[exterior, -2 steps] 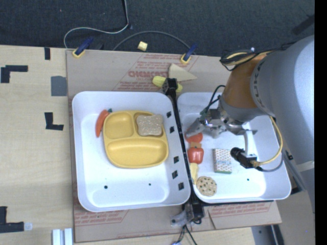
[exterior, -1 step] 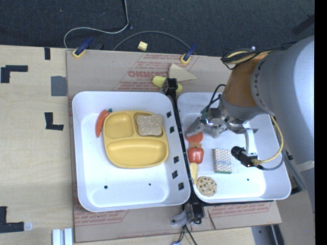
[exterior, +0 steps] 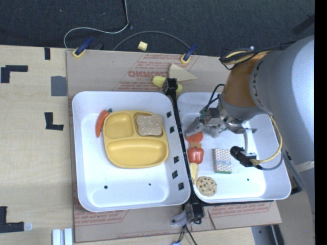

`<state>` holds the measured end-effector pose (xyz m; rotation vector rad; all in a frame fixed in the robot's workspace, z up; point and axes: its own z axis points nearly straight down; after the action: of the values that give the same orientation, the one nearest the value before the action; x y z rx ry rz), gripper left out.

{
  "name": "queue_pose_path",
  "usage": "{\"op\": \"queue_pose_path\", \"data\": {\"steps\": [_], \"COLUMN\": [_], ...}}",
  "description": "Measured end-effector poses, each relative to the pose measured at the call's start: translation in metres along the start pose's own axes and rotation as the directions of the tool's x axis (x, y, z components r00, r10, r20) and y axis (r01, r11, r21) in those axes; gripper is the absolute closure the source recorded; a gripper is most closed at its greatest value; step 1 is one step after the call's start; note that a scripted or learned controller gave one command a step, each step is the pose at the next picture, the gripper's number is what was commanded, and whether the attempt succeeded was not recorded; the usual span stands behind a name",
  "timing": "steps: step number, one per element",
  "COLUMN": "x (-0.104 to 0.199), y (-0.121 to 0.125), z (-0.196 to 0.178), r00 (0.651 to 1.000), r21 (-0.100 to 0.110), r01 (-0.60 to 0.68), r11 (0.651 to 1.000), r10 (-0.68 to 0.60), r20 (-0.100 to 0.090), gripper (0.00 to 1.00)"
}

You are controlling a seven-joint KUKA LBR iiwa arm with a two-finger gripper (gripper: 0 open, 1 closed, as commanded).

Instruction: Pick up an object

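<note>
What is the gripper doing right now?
Gripper: low in the right bin, above a red toy; cannot be told whether it holds anything.

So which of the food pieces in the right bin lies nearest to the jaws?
The flat red piece at the bin's left wall, just below the gripper. The red-orange block, wafer and cookie lie farther down.

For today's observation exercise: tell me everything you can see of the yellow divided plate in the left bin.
The yellow divided plate looks like smooth plastic, rounded at the corners, with three compartments: two small ones above and one long one below. It lies flat in the left bin. A slice of bread rests in its upper right compartment. An orange carrot lies against its left rim.
</note>
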<state>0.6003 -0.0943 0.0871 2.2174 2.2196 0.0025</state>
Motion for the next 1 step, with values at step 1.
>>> {"op": "queue_pose_path", "data": {"steps": [1], "x": [-0.019], "y": [-0.0022], "z": [-0.0003], "r00": [1.0], "r21": [-0.002], "r01": [0.0], "r11": [1.0], "r10": [0.0], "r20": [-0.003], "gripper": [0.0]}}
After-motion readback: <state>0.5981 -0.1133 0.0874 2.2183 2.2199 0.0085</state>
